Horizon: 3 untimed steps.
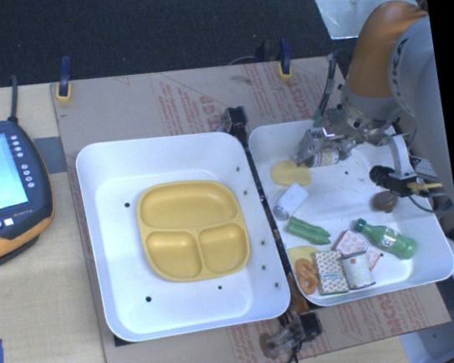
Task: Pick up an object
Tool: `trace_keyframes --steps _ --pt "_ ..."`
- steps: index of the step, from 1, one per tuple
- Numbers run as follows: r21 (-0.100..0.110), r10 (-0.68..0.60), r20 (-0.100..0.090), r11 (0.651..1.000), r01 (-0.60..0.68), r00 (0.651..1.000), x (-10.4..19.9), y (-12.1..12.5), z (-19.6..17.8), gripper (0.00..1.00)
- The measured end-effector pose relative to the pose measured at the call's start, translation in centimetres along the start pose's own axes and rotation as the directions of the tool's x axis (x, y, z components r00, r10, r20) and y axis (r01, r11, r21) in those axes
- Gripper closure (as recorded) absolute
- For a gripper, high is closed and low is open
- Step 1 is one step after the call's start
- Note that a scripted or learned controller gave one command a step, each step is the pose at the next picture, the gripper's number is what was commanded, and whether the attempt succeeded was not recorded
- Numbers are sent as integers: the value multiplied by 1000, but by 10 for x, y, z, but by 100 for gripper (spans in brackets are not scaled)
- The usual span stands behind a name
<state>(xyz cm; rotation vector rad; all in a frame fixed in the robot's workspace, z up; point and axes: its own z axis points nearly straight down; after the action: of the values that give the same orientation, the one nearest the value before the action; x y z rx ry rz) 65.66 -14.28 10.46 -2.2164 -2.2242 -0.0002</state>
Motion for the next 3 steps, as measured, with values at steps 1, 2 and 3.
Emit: trace_keyframes --steps 1,2,3 --pt "-3 1 6 1000 -1 1000 40 1 8 0" --pt "0 -2 3 1000 2 1000 41 1 -1 100" --pt "0 0 0 1000 0 1000 90 -30 -88 100"
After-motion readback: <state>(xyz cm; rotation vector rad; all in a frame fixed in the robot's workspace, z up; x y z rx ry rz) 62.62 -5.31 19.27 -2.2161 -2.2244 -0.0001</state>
